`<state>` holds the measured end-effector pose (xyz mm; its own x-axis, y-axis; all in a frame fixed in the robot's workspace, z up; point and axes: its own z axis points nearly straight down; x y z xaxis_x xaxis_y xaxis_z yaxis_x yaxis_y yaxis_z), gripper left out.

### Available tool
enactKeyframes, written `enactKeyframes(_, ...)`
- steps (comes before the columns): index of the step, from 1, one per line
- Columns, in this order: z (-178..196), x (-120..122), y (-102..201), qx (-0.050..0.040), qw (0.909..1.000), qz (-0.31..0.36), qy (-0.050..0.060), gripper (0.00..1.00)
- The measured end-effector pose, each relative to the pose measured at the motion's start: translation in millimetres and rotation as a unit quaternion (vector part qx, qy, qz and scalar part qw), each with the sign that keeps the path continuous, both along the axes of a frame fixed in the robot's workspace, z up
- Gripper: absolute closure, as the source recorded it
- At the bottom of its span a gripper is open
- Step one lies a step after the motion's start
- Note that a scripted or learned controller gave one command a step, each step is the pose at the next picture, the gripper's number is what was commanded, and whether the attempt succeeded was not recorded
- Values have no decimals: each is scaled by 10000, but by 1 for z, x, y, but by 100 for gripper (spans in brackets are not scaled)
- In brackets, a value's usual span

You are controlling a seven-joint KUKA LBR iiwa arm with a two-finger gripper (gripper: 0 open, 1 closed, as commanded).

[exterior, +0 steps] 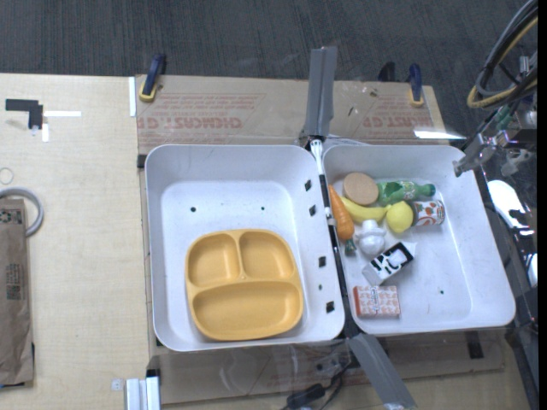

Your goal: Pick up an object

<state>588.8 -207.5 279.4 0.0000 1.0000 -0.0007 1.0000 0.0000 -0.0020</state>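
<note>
The small flat box (377, 301) lies apart, light and stiff, best pinched across its narrow edges, gripper (475, 156) state unclear

Two white bins (162, 229) side by side on cardboard sheet (256, 114), held w/ blue clamps (154, 75) at back corners. Brown paper bag (15, 289) lay at far left on wood bench (68, 169).
</note>
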Motion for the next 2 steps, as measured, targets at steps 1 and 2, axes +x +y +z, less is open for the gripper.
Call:
enactKeyframes(1,-168,23,32,-5,9989,-469,-7,0)
enactKeyframes(2,-180,23,51,-33,9986,-515,-97,0)
